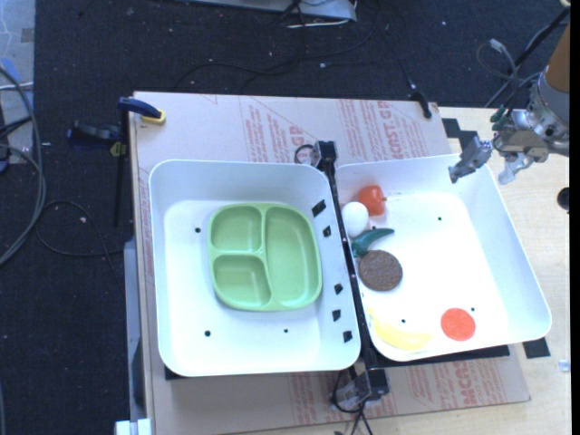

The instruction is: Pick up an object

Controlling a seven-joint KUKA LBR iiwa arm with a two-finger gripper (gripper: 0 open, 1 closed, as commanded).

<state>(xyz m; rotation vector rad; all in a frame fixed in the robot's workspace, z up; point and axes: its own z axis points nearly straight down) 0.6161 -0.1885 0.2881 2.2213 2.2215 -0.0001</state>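
Tool point(486, 162) fingers spread, gripping nothing, above right bin point(507, 243) far corner; egg point(354, 216) well apart.

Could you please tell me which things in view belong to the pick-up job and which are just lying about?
Belongs to the job:
gripper, open
white egg
red-orange ball
brown disc
red disc
yellow banana
teal piece

Just lying about:
green divided plate
blue clamp
floor cables
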